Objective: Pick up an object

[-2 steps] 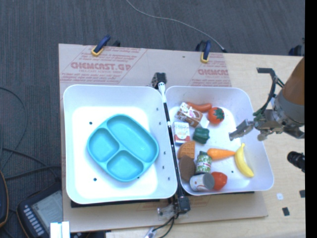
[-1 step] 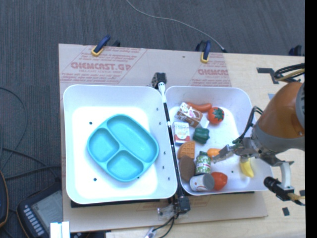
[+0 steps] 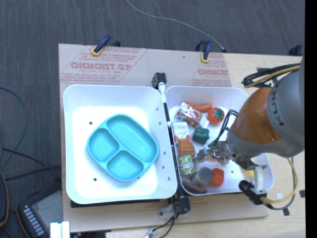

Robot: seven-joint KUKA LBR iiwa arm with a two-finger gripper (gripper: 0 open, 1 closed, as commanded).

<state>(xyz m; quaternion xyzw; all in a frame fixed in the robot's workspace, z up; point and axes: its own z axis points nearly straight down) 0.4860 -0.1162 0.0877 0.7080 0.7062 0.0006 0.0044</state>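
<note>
Gripper is down inside the right bin, among the toy food near the grey can and red piece. Can't tell its grip state. Nothing visibly lifted; pick looks still undone.

The gripper sits low in the right bin, arm reaching in from the right. Just below the fingers lies a can, with a tomato-like piece beside it on the right. Left of the fingers, small packets run in a line along the bin's left wall. Above the fingers rests a small block, and farther up a carrot, a wrapped snack and a pepper. Well left of the fingers, in the left bin, lies a divided tray.
</note>
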